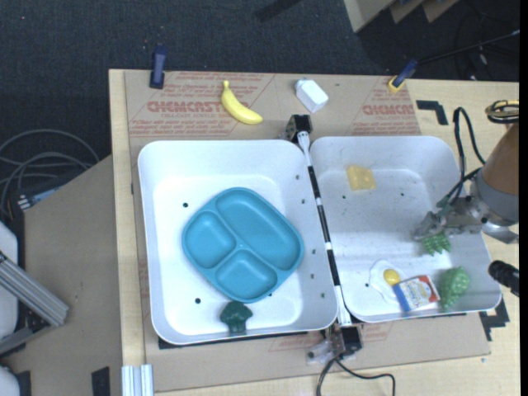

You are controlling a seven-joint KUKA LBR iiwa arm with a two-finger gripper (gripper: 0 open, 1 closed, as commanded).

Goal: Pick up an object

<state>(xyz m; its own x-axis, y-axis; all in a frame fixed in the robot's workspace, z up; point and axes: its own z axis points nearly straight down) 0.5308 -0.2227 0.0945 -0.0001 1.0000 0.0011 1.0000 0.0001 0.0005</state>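
The tan wooden worktop [198, 114] carries two shallow white plastic bins side by side. The left white bin [161, 221] holds a big blue plastic plate with three sections [241, 243], and a small dark green toy broccoli [236, 315] lies just beside the plate's near edge. The right white bin [388, 151] holds more little things. The grey robot arm with an orange band [503, 176] comes in from the right side and reaches down into this bin.

The metal pincer [441, 225] is low over the right part of the right bin. Right under its tip lies a small light green leafy toy [435, 242], touching it or very nearly so. I think this is the thing the arm is going for. The toy sits just on the near side of the pincer, so the pincer only has to go a tiny bit down and toward the front edge. I cannot tell how the pincer stands, and nothing looks lifted up.

Nearby, toward the front of the same bin, are a round green bumpy toy [453, 284], a flat red and white packet [415, 292] and a white fried egg toy with a yellow middle [386, 276]. A small yellow square piece [360, 176] lies well apart, near the back.

On the bare worktop behind the bins lie a yellow toy banana [239, 106] and a small white block [312, 95].
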